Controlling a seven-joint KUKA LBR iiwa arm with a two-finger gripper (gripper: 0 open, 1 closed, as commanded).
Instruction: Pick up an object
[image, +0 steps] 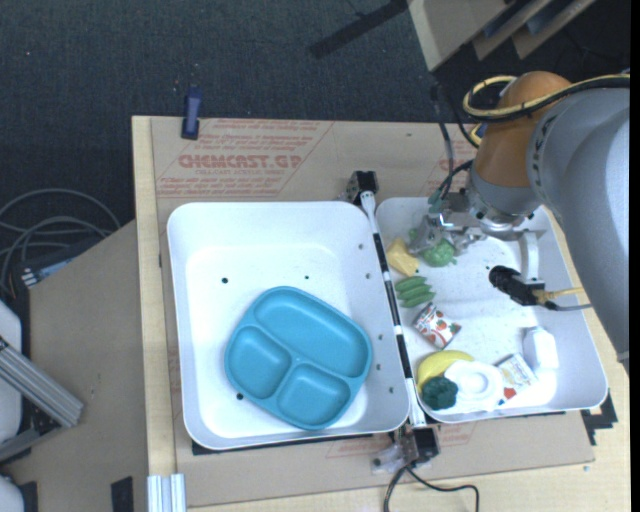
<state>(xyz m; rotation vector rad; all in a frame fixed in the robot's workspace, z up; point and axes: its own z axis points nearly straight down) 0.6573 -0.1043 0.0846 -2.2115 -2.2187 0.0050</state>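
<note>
The gripper (443, 232) sits directly over the small green toy (438, 254) at the right bin's (590, 385) far left corner, just beside a yellow piece (402, 260).

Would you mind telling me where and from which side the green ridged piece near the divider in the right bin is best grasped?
I would take the green ridged piece across its narrow middle, coming straight down from above. It lies flat and elongated on the right bin floor, with open floor on its right side, while its left end sits near the divider, so closing across the width looks safest.
</note>
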